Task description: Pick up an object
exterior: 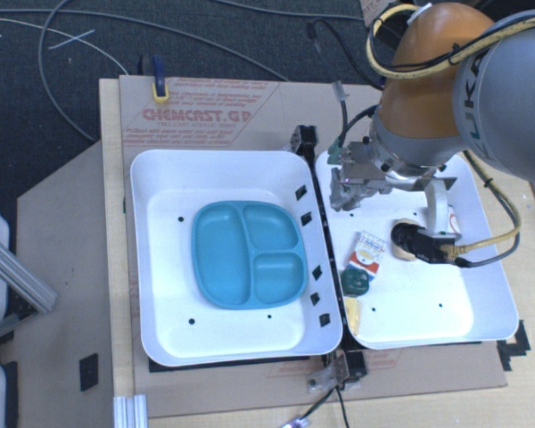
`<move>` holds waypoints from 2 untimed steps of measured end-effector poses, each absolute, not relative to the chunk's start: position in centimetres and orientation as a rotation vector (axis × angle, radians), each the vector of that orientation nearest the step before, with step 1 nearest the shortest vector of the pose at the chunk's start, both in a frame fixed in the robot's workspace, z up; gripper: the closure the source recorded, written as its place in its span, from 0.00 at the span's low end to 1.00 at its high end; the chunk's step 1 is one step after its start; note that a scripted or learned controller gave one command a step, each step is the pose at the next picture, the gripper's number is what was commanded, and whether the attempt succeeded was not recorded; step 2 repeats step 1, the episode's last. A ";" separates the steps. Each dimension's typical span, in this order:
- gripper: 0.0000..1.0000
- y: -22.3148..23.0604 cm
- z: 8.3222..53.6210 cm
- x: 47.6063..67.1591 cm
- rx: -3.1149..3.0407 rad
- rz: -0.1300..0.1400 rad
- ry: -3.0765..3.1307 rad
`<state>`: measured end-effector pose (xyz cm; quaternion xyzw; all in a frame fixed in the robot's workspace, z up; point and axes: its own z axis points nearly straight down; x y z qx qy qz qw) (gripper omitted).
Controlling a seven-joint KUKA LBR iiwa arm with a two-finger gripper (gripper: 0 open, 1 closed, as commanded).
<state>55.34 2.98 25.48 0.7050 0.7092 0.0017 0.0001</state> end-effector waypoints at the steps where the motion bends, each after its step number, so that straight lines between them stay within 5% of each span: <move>1: 1.00 8.0 25.8 57.8 2.214 0.006 2.228; 2: 1.00 8.0 25.8 57.8 2.214 0.006 2.228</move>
